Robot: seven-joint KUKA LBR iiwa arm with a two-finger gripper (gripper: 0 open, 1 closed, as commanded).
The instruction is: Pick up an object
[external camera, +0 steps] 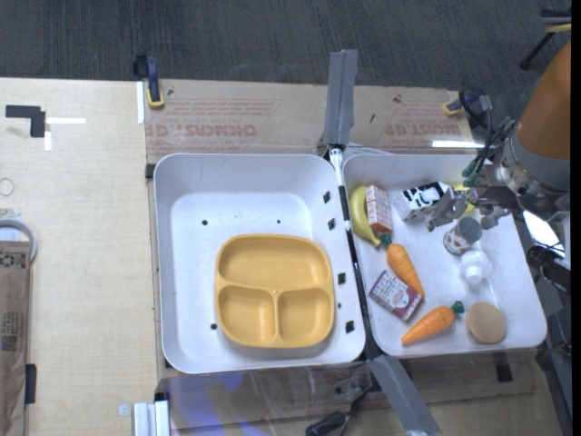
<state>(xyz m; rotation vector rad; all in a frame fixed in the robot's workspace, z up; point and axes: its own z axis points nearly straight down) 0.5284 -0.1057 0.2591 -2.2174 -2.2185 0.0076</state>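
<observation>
My arm (pixel 545 125) reaches in from three o'clock, its orange band at the frame's edge, and my gripper (pixel 465 209) hangs low over the upper part of the right bin (pixel 536 321). Whether it is spread or pressed together I cannot tell; the metal parts blur into the clutter beneath, and I see nothing clearly caught in it.

Just below the gripper, toward six o'clock, stands a small grey-topped jar (pixel 463 234), and below that a white lump (pixel 474 266). At the gripper's nine o'clock lies a black-and-white toy (pixel 425 196).

Along the bin's left wall a banana (pixel 360 216) curves, with a red-and-white carton (pixel 379 211) touching its right side. Under them, at six o'clock, one carrot (pixel 405 269) points down and to the right, leaves up by the carton. Beside its tip lies a small red packet (pixel 396 295), tilted. A second carrot (pixel 428 324) lies near the bin's lower edge, its green top toward three o'clock, and a tan ball (pixel 487 322) sits just beside that top, in the lower right corner.

The left bin (pixel 182 243) holds a yellow tray (pixel 275 291) with three compartments, set toward its lower half.

Both bins rest side by side on the surface (pixel 73 243).
</observation>
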